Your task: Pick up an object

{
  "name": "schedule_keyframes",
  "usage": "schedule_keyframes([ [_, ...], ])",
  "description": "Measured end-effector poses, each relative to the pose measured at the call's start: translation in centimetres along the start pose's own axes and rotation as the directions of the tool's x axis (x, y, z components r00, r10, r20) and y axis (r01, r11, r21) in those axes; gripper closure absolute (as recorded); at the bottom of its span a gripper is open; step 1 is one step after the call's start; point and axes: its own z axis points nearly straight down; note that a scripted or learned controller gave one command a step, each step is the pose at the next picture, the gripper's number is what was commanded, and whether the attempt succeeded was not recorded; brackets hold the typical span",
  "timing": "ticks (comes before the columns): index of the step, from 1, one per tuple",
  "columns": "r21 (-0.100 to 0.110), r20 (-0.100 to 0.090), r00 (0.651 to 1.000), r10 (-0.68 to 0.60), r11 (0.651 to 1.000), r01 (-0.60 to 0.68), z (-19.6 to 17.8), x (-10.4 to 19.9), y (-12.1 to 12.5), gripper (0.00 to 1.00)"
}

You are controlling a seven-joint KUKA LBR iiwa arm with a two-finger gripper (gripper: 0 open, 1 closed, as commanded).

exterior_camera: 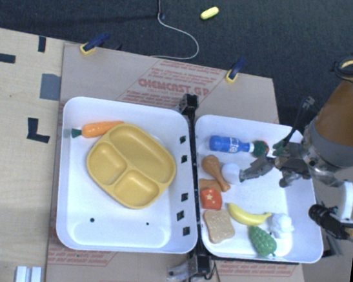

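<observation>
The gripper (268,171) hangs over the right bin (308,250), jaws spread apart with nothing between them. It sits just right of the bottle (230,145), which serves here as the landmark; the arm (347,109) leans in from beyond it.

The likely picks crowd the bin's near and left parts. Just below the bottle lies a drumstick (214,170), with a pale ball (231,172) touching it. Below those comes a red piece (211,198), then a toast slice (218,226). A banana (247,215) lies further down and to the right of the bottle, with a green piece (262,242) and a white piece (281,224) beside it. Because they lie flat and close together, a clean grip probably needs a pick from the cluster's edge.

Left of the bottle, across the divider, the left bin (73,227) holds a yellow tray (131,165) and a carrot (98,129) touching its rim.

The open jaws suggest an approach, with no pick made yet.
</observation>
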Motion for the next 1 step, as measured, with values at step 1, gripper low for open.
schedule_keyframes([
  [1,-0.011,0.002,1.0,-0.003,1.0,0.003,-0.53,0.0,0.2,0.0],
])
